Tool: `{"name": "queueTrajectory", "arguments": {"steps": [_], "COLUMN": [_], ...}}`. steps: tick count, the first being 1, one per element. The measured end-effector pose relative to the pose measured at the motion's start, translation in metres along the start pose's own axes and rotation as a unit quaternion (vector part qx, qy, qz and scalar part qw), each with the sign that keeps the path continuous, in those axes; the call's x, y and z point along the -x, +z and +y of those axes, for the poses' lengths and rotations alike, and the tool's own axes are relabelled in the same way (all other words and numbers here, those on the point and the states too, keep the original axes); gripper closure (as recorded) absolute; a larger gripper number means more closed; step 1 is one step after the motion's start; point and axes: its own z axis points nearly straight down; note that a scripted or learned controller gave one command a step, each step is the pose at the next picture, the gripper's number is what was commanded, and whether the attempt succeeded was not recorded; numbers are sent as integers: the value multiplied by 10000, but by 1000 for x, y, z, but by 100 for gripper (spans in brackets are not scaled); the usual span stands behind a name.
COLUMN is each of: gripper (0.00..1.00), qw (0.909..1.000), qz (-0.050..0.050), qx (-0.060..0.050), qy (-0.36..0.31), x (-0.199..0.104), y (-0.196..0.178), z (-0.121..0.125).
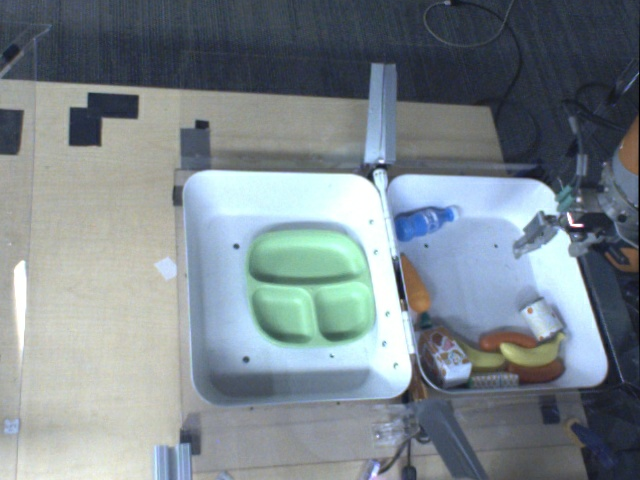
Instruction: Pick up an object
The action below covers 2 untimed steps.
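The right bin [480, 268] holds several objects. A blue bottle [425, 222] lies at its far left corner. An orange item [415, 290] rests along the left wall. At the near edge lie a printed packet [445, 356], a yellow banana [530, 350], a red item [498, 340] and a small white cup [541, 318]. My gripper [556, 240] hangs over the bin's right rim, above and apart from the cup, open with nothing between its fingers.
The left bin [215, 268] holds a green three-compartment tray [308, 285]. A metal divider post [381, 118] stands between the bins at the back. The middle of the right bin's floor is bare white.
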Motion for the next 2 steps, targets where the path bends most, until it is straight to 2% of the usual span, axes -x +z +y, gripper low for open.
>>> {"name": "queueTrajectory", "arguments": {"steps": [1,2], "gripper": [100,100], "qw": [10000,9777], "qz": [-4,3], "qx": [27,9], "qy": [-21,-2100], "x": [-1,-72], "y": [-12,-12], "z": [2,11]}}
